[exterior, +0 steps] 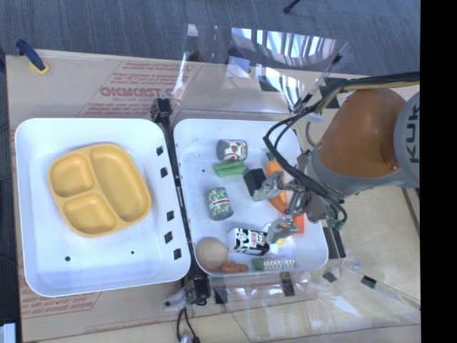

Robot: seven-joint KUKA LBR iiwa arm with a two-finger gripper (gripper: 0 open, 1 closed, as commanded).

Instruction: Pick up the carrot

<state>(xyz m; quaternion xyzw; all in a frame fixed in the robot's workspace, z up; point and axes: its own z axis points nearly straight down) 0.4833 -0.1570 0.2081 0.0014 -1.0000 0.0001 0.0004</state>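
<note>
From my remote desk: the arm hangs over the right bin, its jaws low near the bin's right wall, astride the carrot, an orange piece partly hidden by the wrist; whether they are spread or closed on it I cannot tell; I judge the step is the grasp, so I would centre on the carrot, keep clear of the black-and-white carton, and close before lifting.

Grey arm with orange band, reaching in from the right, wrist bent downward, low.
</note>
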